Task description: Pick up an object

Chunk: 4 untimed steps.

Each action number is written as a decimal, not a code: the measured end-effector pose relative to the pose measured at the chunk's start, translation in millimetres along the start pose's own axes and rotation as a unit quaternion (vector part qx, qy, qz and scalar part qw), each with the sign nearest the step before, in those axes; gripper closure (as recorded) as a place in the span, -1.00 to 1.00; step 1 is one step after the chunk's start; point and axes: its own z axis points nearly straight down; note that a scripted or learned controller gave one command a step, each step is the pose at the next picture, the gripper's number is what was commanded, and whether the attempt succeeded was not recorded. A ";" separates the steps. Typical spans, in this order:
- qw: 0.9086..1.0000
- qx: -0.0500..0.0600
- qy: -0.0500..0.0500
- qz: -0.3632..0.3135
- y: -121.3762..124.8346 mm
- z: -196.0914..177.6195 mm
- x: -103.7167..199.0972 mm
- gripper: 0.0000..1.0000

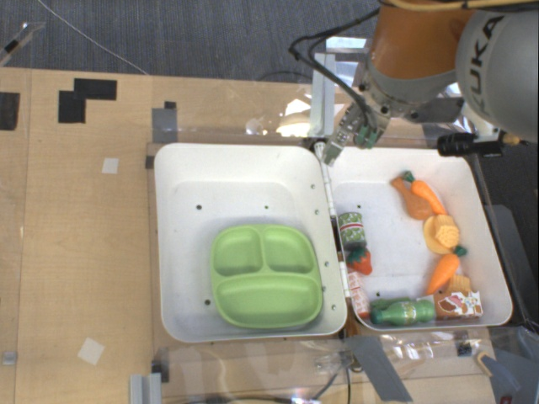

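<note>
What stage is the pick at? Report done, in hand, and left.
Done: nothing looks picked yet; the carrots, the green bottle and the other toys lie in the right bin, and the green plate sits in the left bin.
In hand: the gripper hangs above the bins' shared back corner, nothing visibly held.
Left: descend, grasp, lift.

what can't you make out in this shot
- Gripper: small and blurred at the far bin edge in the camera view; open or shut is unreadable.
- Can label: too small to read.
- Carton print: too small, and the near wall of the right bin crowds it.
- Green bottle: lying along that wall, label unreadable.
- Arm: cut off by the top edge.
</note>
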 end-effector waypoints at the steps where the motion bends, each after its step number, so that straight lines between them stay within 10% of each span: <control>1: 1.000 -0.003 -0.006 0.001 -0.7 -15.9 -3.6 1.00; 2: 0.999 0.000 -0.003 0.042 -69.9 11.8 58.8 1.00; 3: 0.999 0.000 -0.005 -0.046 -125.2 -14.2 5.3 1.00; 4: 0.998 0.000 -0.002 -0.068 -103.0 28.8 96.7 1.00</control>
